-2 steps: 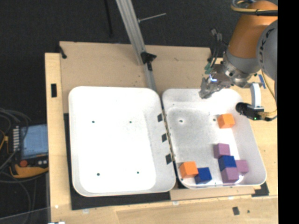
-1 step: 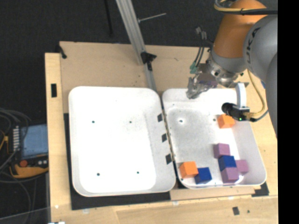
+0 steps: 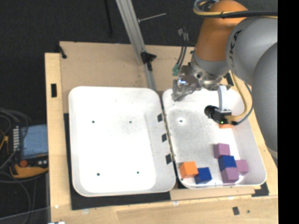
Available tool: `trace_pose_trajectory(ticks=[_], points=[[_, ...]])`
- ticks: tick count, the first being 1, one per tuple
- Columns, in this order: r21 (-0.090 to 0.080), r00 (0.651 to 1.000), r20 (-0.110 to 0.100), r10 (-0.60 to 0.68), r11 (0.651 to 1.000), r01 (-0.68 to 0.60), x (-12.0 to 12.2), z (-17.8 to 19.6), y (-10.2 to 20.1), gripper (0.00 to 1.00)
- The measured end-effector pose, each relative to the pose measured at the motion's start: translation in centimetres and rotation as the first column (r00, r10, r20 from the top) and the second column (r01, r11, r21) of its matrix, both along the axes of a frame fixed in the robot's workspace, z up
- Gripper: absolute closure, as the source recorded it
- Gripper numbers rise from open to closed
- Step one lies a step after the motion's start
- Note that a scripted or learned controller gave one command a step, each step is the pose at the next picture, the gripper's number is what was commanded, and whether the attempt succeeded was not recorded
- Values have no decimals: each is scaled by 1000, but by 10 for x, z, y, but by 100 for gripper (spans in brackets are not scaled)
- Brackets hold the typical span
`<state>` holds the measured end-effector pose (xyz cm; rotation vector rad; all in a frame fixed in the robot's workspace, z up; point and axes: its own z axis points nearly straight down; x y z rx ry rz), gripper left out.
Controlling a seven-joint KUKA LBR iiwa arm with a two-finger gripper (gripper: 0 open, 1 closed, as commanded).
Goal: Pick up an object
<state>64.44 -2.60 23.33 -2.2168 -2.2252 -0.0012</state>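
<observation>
Several small blocks lie at the near end of the right bin (image 3: 243,125): an orange block (image 3: 188,169), a blue block (image 3: 203,175) beside it, and a cluster of purple blocks (image 3: 221,150) (image 3: 230,174) (image 3: 242,166) around a second blue block (image 3: 227,162). My gripper (image 3: 180,93) hangs over the far left corner of the right bin, well away from the blocks. I see nothing held at its tip.
The left bin (image 3: 117,139) sits beside the right one, with a row of black clips (image 3: 164,136) along the shared edge. A slanted metal post (image 3: 133,29) rises behind the bins. A black cable end (image 3: 214,112) dangles over the right bin.
</observation>
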Motion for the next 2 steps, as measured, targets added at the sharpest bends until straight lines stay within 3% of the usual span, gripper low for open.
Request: trace_pose_trajectory(ticks=[2], points=[[0,1000,1,2,1000,-2,6,-13,97,100]])
